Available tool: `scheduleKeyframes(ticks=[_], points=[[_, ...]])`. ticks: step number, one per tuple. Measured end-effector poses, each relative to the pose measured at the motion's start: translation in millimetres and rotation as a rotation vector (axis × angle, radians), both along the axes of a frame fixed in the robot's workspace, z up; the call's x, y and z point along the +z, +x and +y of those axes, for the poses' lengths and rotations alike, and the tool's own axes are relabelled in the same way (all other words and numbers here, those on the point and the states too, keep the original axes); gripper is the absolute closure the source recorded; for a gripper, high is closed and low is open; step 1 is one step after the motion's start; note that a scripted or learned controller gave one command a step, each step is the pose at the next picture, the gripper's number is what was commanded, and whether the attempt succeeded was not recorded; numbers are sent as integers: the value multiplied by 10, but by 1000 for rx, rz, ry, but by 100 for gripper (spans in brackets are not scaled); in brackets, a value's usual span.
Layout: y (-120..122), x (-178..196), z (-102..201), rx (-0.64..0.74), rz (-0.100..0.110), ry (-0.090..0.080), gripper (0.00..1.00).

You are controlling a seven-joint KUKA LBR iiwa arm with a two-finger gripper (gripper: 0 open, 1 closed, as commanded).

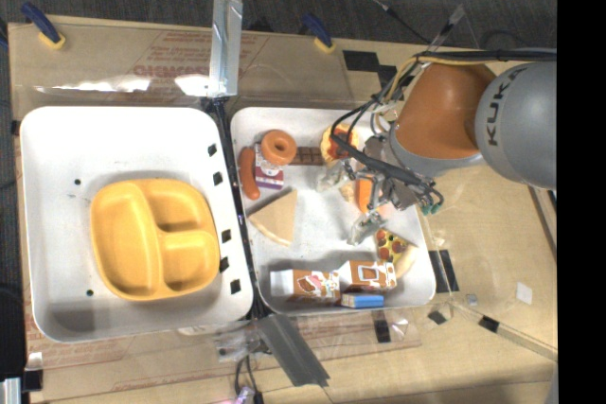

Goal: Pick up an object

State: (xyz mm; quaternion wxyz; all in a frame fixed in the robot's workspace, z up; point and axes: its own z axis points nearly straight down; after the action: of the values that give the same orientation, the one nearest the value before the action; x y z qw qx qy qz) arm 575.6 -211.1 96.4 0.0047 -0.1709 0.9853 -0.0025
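Left bin: one yellow divided tray. Right bin: one donut, one hot dog, one sandwich wedge, one pizza slice, one carton lying flat, one carrot. The gripper hangs above the bin floor between carrot and pizza slice, touching neither; whether it is parted or closed cannot be told.

2 bins sitting side by side.
Tray lying in left bin; donut, carton lying in right bin.

One fixed overhead camera, slanted down (fairly near) on both white bins.
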Motion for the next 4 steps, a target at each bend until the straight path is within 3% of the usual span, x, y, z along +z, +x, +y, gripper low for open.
scheduleKeyframes(ticks=[1, 2, 3, 4], points=[[20, 117, 8, 2, -5, -1, 100], [520, 1225, 490, -46, -3, 1, 100], [824, 2181, 152, -157, -1, 0, 100], [815, 2139, 154, -158, 6, 3, 0]])
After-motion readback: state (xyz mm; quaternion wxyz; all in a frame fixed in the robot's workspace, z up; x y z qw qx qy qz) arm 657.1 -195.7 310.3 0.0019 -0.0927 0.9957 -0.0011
